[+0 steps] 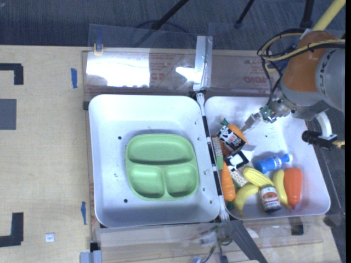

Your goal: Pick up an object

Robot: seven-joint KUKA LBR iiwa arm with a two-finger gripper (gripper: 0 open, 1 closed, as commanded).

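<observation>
The orange carton (232, 135) near my gripper (248, 123) looks light, stiff, kinda slick, so I'd pinch its flat sides; can't tell my grip state.

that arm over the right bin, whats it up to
The grey arm reaches in over the right bin, its gripper low near the black and white carton at the top of a pile of toy food: bananas, a carrot, a blue bottle. Nothing is lifted yet. The left bin holds a green divided tray.
</observation>
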